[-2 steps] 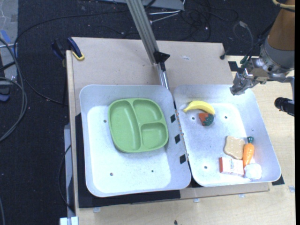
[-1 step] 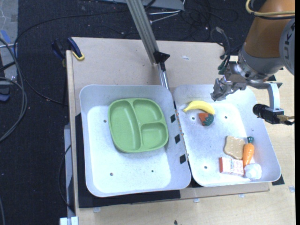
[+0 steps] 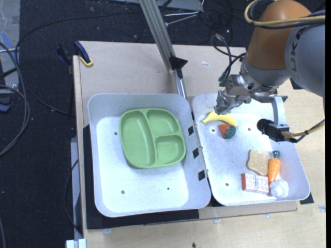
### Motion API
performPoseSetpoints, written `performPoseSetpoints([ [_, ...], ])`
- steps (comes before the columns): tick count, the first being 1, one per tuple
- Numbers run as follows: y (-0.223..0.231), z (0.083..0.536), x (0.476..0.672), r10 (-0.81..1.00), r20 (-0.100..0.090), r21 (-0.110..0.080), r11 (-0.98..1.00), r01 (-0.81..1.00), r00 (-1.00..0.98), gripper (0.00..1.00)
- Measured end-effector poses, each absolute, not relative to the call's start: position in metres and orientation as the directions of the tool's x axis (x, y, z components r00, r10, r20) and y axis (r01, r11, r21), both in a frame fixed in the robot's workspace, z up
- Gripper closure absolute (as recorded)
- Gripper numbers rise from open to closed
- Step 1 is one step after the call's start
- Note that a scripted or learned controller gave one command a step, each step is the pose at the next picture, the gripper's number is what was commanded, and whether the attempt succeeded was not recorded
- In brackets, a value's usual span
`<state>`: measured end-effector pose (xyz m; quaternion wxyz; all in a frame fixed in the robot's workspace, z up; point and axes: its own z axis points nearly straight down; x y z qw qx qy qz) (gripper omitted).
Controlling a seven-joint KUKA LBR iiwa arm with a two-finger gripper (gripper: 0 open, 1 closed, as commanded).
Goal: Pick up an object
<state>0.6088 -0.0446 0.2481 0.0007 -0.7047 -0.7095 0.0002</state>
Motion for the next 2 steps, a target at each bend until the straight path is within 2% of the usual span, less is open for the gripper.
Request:
performPoseSetpoints([
  [2,0.063,0.244,0.598,1.0,0.001,-0.002,0.008,1.0,-0.008,1.0],
])
